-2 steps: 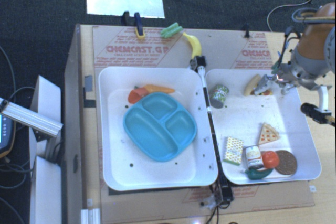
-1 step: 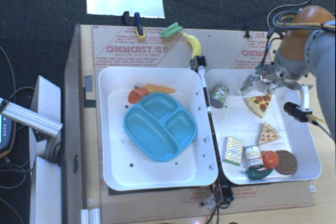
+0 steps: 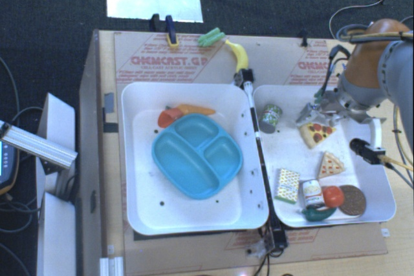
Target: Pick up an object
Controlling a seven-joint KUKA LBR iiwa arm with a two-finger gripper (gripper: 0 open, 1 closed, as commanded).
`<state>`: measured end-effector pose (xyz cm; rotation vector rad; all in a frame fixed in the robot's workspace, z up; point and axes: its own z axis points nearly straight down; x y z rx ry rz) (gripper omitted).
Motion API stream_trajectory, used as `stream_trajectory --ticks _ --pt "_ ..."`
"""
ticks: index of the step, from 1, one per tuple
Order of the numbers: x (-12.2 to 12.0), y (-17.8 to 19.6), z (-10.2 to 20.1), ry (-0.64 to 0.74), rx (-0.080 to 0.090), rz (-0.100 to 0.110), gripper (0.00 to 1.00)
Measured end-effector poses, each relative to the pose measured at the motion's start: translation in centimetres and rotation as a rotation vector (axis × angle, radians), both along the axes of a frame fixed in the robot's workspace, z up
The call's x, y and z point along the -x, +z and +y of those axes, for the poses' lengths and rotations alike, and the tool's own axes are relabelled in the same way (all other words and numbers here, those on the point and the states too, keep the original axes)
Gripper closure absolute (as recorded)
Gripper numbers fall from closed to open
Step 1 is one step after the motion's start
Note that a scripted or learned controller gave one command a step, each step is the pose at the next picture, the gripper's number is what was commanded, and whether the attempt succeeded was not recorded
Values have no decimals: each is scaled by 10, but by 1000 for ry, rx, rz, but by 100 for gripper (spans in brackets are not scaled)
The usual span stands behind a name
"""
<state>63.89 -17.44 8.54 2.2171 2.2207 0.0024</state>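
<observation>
My gripper (image 3: 316,114) hangs over the back of the right bin (image 3: 388,200), just above and touching the far edge of a pepperoni pizza slice (image 3: 316,134). A second, smaller pizza wedge (image 3: 330,165) lies nearer the front. A small tin can (image 3: 270,116) sits at the bin's back left. Along the front lie a patterned cracker box (image 3: 288,185), a small labelled jar (image 3: 312,191), a red tomato (image 3: 333,196), a green pepper (image 3: 317,212) and a brown round cookie (image 3: 353,200). Nothing is seen lifted off the bin floor.
The left bin (image 3: 145,203) holds a blue divided plate (image 3: 196,155), with a carrot (image 3: 196,110) and a red piece (image 3: 168,117) behind it. A banana (image 3: 239,55) and a green item (image 3: 211,37) lie on the bench behind the bins. The divider rim (image 3: 257,139) runs between the bins.
</observation>
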Motion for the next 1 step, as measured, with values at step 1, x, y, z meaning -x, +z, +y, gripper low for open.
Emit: stream_trajectory --ticks 1 --pt "50 66 4 -1 -1 0 0"
